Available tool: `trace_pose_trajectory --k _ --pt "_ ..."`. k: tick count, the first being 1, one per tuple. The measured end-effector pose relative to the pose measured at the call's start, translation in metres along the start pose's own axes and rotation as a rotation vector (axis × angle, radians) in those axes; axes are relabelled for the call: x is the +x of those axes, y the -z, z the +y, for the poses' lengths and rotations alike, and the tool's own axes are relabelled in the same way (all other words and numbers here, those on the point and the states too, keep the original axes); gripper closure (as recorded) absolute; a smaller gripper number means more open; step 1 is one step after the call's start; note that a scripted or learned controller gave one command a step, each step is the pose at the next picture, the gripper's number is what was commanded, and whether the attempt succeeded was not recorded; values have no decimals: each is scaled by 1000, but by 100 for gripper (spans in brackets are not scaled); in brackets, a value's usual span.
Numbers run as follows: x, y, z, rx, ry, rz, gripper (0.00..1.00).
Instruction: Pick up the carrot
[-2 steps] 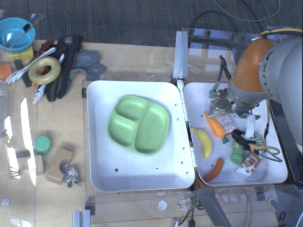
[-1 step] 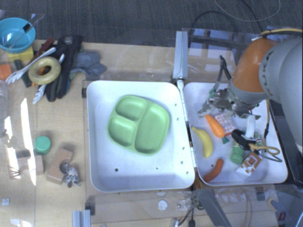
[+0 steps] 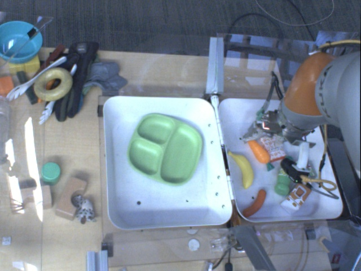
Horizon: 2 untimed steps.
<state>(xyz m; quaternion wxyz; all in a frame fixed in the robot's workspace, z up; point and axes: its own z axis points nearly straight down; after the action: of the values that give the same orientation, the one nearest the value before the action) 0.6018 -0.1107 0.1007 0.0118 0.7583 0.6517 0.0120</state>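
Looking down on the right bin (image 3: 333,208), I find the end effector (image 3: 269,130) low over its far middle, reaching in from the right under the orange band of the arm (image 3: 316,92); whether it is open or closed I cannot tell, since the wrist body and cabling crowd that spot, and I see nothing that I could call gripped. The carrot (image 3: 259,151) lies on the bin floor just near-left of the end effector, a short orange piece slanting toward the near right, touching or overlapping a small printed packet (image 3: 275,147) on its right; I cannot say whether the tool touches the carrot. Outward from there: a banana (image 3: 243,169) just to the near left of the carrot, a red sausage-like piece (image 3: 254,202) nearer still, a small green block (image 3: 282,183) and a cluster of dark and yellow oddments toward the near right. The left bin (image 3: 118,208) holds a green divided plate (image 3: 166,148); loose clutter sits on the worktop (image 3: 67,151) further left.

I judge this the approach step, the grasp not yet secured; the next move calls for centring over the carrot, clear of the packet and banana, then closing and lifting.
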Motion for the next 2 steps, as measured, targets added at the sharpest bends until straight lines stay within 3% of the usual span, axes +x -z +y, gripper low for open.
trace_pose_trajectory --k 1,2 --pt "-1 14 4 -13 1 -5 100" --pt "-1 14 4 -13 1 -5 0"
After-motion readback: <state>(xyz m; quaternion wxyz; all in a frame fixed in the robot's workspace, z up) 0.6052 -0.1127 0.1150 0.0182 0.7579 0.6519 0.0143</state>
